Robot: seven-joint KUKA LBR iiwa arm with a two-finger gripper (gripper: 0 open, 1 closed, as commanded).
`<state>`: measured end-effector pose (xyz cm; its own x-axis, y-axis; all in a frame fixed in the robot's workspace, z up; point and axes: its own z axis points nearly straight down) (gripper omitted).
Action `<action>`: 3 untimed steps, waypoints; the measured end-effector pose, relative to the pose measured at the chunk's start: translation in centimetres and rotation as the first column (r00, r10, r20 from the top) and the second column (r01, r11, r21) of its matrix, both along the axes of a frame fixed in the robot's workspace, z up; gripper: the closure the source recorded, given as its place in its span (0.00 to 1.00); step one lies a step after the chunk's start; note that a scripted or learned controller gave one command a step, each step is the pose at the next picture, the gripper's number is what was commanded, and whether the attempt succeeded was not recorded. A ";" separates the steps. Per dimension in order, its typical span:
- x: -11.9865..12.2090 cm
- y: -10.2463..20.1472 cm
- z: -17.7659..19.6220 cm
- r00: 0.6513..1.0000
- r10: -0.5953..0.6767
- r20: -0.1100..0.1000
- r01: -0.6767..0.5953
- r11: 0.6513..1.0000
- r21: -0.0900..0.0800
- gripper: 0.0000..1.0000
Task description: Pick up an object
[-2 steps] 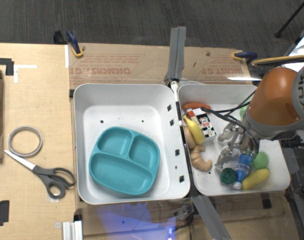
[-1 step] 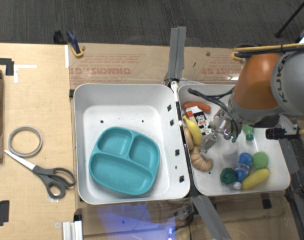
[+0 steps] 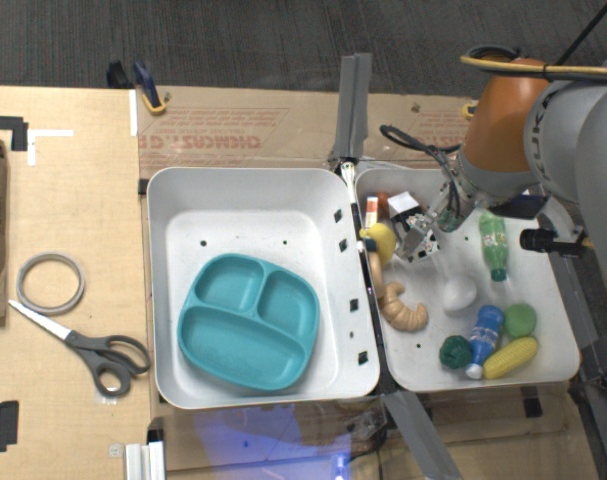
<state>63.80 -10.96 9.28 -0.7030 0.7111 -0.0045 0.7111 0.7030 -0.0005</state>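
My gripper [image 3: 416, 238] is low over the upper left part of the right bin [image 3: 553, 298], just right of a yellow lemon-shaped toy [image 3: 381, 239] and below a small white card [image 3: 403, 205]. In the same bin lie a tan croissant [image 3: 404, 311], a white lump [image 3: 459, 291], a green bottle [image 3: 494, 247], a blue bottle [image 3: 483, 334], a dark green ball [image 3: 455, 352], a yellow corn cob [image 3: 510, 358] and a light green ball [image 3: 521, 319]. I see nothing clearly held by the gripper.
The left bin [image 3: 173, 228] holds a teal divided plate [image 3: 249, 320]. On the bench to the left lie scissors [image 3: 88, 348] and a tape roll [image 3: 50, 282]. The grey arm with its orange band [image 3: 503, 118] comes in from the right.
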 end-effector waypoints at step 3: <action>0.1 5.7 13.4 0.882 -0.472 -0.002 0.472 0.882 0.001 1.00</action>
